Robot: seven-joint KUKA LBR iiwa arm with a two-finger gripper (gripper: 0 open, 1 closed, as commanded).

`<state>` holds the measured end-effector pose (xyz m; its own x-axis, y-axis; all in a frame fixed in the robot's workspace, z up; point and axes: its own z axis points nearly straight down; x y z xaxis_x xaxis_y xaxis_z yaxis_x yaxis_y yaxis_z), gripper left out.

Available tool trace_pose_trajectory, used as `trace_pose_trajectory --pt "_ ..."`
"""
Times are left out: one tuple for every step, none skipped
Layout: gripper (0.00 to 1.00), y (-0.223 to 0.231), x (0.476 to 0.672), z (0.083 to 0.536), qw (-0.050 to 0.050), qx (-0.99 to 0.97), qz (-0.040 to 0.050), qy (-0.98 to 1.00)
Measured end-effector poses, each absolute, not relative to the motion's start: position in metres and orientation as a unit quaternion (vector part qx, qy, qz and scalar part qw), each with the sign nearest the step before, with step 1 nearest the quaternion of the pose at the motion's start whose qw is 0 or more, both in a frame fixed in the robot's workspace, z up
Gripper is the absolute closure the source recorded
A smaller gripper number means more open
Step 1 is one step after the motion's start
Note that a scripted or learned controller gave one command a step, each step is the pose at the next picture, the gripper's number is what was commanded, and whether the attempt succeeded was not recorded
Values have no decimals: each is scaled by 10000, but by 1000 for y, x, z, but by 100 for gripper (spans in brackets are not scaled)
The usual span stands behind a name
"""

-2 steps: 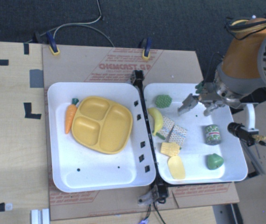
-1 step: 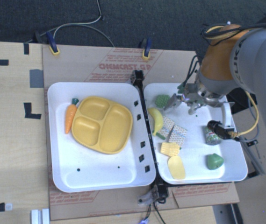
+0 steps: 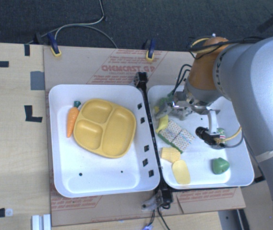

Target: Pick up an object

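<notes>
Now I am hovering my gripper (image 3: 174,104) just above the sponge (image 3: 176,135) to reach it, though I cannot tell its state.

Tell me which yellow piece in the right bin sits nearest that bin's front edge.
The smooth rounded yellow piece. It lies in front of the square yellow block, and the third yellow piece sits farther back by the divider.

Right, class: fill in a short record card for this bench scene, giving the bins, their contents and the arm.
left bin: yellow divided plate, toy carrot touching its left edge
right bin: sponge, yellow pieces, green object
arm: over the right bin's far end
gripper: low, above small items near the divider
jaws: state unclear
</notes>
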<state>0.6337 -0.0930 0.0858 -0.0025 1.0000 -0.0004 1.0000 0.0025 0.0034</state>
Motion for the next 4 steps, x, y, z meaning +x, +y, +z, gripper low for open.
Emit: trace_pose_trajectory --pt "0 -93 669 85 6 7064 3 7078" --pt "0 -95 669 85 7 7064 -2 7078" --pt "0 -95 669 85 7 7064 -4 7079" --pt "0 -95 669 85 11 7065 -6 7077"
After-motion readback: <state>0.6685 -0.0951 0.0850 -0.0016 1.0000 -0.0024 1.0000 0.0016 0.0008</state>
